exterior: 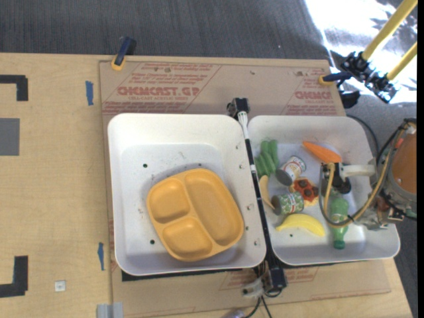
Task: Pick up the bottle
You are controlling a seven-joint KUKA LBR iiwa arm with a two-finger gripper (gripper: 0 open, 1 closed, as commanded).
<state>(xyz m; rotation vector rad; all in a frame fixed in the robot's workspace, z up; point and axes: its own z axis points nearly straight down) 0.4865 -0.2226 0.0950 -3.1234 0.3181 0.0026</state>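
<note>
— Where is the bottle?

— The green bottle (338, 217) lies in the right bin (381, 247), near its front right corner, cap toward the near edge, just right of the yellow banana (301, 226).

— And the gripper?

— The gripper (333, 177) hangs over the right bin, just beyond the bottle's far end. I cannot tell how it is set.

— What else is there?

— A can (287, 203), an orange carrot (321, 152), a green vegetable (268, 156). The left bin (126, 177) holds a yellow divided plate (193, 212).
</note>
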